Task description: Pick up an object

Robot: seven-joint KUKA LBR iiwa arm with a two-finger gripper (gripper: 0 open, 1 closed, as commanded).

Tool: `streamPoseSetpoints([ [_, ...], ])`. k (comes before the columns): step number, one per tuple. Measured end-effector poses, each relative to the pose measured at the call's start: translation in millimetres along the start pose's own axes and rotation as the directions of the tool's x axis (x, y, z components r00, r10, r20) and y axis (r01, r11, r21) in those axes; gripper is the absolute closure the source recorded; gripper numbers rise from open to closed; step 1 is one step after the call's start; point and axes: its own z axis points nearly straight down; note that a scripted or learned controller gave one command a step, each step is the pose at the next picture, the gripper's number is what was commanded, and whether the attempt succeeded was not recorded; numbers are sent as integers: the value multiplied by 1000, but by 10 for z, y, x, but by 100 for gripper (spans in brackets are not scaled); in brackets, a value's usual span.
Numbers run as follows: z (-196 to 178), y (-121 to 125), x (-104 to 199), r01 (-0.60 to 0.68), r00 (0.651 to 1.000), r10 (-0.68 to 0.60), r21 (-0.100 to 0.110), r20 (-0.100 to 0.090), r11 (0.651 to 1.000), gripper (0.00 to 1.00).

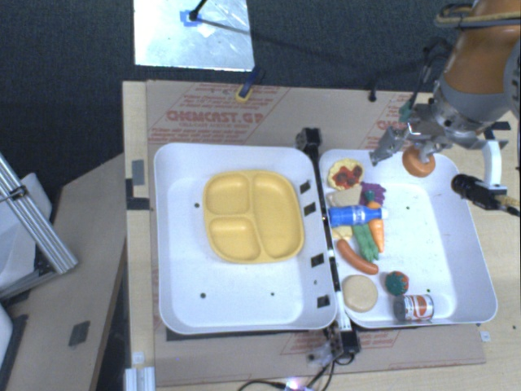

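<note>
The counter [106, 218] carries two shallow white bins side by side on a printed cardboard sheet. The left bin [175, 300] holds a yellow divided plate [248, 216] lying flat near its middle. The right bin [460, 283] has its toys gathered along its left wall: a small pizza slice [347, 173] at the far end, then purple grapes [373, 193], a blue bottle [352, 216], a carrot [377, 235], a sausage [356, 257], a round cookie [361, 292] and, nearest, a red-labelled can [417, 307] lying on its side beside a small red-and-green ball [396, 282]. The grey and orange arm [480, 47] reaches in over the far right corner. Its end effector [418, 155] is clenched around an orange round object [419, 164], raised above the bin's far end, apart from the other toys.
</note>
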Motion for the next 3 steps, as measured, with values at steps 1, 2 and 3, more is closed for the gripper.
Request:
streamPoseSetpoints([
  [1,624,27,5,-2,1000,2,4,0,1000,0],
  [2,1113,98,71,1,1000,-1,4,-1,1000,0],
  [3,1592,198,10,-1,1000,1,-5,2,1000,0],
])
